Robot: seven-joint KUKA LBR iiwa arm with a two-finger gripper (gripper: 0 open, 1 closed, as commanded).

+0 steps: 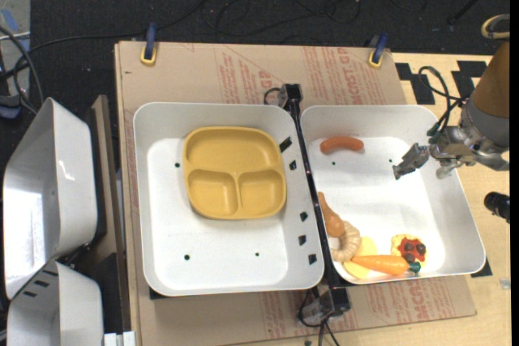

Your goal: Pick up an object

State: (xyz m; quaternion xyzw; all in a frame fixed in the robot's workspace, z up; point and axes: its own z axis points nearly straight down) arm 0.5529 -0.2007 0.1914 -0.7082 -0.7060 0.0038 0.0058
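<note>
Hovering over the right bin (454,198) near its far right wall, the gripper (415,159) holds nothing visible; its opening cannot be told. A sausage (341,145) lies nearby, apart.

arm (493,105): orange band, grey wrist | end effector (409,161): dark grey | black cable

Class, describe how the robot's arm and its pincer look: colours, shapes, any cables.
The arm is a rounded orange-tan segment above a grey wrist. Black cables loop beside it. The pincer is a dark grey metal piece, angular, jutting from the wrist over the right bin.
</note>
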